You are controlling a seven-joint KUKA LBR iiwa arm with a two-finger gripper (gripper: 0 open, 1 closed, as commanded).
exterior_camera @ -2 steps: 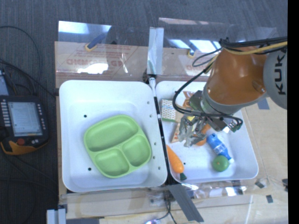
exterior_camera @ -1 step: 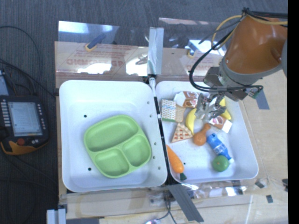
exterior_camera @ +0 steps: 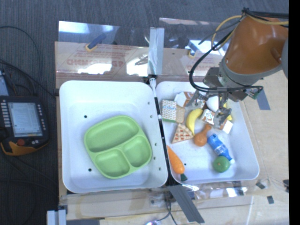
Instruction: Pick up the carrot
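Two white bins are seen on the table, the carrot (exterior_camera: 176, 162) lying against the right bin's (exterior_camera: 243, 170) near-left wall, judged light, rigid, smooth, best pinched mid-body; the hand's (exterior_camera: 216, 108) state cannot be told.

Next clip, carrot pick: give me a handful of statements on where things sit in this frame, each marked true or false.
1. The carrot lies in the right bin, near its front-left edge. True.
2. The green divided plate sits in the right bin. False: it is in the left bin.
3. The gripper hangs over the right bin's far end, away from the carrot. True.
4. The banana lies on the green plate. False: it is in the right bin.
5. The carrot is between the gripper's fingers. False: it lies in the bin.
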